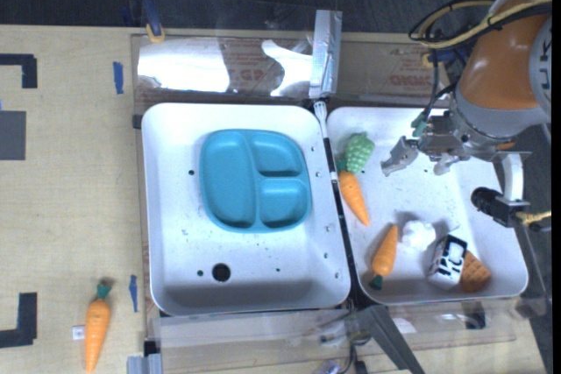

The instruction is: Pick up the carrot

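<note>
- Risk of closing on the wrong thing: two carrots in the right bin (513,280), one with a green leafy top (352,179) along the bin's left wall, a second carrot (384,251) lower down near the white lump (417,232).
- Risk of a glancing grasp: nearer carrot lying slantwise and close against the bin wall, little room for a finger on that side.
- Risk of nudging the white lump or the black-and-white object (450,258) if aiming for the lower carrot.
- Gripper (405,155) hanging above the right bin's upper part, nothing visible between the fingers; spread of the fingers impossible to judge from this slant.
- Leafy carrot just left of and slightly below the gripper, near but apart.
- Third carrot (96,320) far left and below, on the bench outside both bins.
- Blue divided plate (256,179) in the left bin, well left of the gripper.
</note>
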